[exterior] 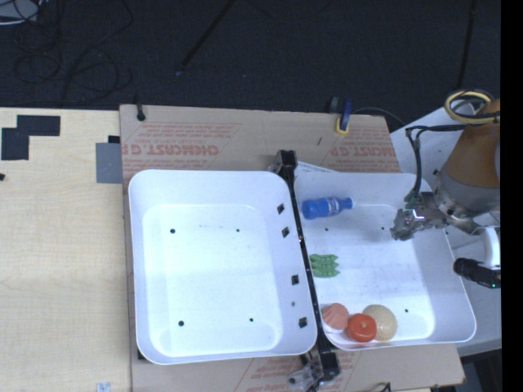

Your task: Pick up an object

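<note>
The gripper (pixel 403 229) hangs low over the right bin (pixel 445 321) near its far right side, with nothing visibly between its fingers; whether they are apart or together cannot be told. The blue bottle (pixel 326 207) lies on its side at the bin's far left, well apart. It looks light, rigid and smooth, likely to roll, so a grasp across its mid-body seems safest.

Grey arm (pixel 467 190) with broad orange band (pixel 476 155), black cables looped alongside, yellow ring on top, small metallic end effector (pixel 404 225)
</note>
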`<action>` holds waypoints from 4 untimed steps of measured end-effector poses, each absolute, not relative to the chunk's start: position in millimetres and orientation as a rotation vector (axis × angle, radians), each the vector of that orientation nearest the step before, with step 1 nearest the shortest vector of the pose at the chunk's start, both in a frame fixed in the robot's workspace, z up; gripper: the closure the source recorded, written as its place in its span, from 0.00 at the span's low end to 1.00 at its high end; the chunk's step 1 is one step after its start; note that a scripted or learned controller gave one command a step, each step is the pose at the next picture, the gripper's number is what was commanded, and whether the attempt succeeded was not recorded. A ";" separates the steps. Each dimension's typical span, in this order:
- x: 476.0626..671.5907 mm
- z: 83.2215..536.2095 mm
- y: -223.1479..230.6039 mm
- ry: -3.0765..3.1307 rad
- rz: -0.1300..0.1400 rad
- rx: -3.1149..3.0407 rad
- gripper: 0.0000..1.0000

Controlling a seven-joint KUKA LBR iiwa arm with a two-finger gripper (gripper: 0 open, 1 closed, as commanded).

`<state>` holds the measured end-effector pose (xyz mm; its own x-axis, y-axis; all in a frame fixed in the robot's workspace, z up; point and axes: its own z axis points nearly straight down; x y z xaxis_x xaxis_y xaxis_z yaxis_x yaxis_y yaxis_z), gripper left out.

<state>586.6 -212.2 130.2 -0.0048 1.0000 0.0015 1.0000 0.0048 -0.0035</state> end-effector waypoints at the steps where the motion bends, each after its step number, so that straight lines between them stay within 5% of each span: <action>1: 586.6 140.5 -213.0 -2.225 0.002 -2.213 1.00; 4: 586.2 171.0 -216.4 -2.227 0.002 -2.212 1.00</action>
